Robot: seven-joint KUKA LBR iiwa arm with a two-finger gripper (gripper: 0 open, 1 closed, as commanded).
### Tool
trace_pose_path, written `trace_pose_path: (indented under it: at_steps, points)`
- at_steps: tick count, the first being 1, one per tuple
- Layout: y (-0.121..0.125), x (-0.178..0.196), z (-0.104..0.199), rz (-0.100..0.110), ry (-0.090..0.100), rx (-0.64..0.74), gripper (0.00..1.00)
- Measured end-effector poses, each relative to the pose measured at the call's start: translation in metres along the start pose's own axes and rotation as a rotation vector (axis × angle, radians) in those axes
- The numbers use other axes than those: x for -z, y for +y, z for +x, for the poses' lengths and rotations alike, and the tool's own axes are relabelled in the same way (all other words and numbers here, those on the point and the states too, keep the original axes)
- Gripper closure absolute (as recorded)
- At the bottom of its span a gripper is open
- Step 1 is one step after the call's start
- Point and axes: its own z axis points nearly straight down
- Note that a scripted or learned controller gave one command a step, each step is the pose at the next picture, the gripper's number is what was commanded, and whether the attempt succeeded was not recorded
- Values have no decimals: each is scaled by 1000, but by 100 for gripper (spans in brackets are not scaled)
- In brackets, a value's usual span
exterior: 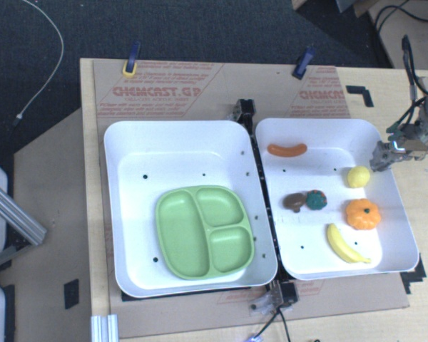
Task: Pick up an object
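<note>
gripper [382, 157] at right bin's [385, 262] far-right rim, grip state can't tell | small round yellow lemon [357, 177] just beside it | green sectioned plastic plate [204, 231] in left bin [128, 191]

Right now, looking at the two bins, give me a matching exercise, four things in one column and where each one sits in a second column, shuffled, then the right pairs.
Things:
1. sausage
2. banana
3. green divided plate
4. lemon

Places:
A. in the left bin
B. near corner of the right bin, below the orange pumpkin
C. far end of the right bin, close to the divider between the bins
D. right side of the right bin, closest to the end effector

Pairs: 1-C, 2-B, 3-A, 4-D
</note>
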Motion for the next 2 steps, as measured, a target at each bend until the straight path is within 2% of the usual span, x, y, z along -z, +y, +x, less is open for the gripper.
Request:
trace_pose_path:
  at_steps: [1,2]
  points:
    - [1,34,0,0,0,1,100]
    - [-4,43,53,6,6,6,100]
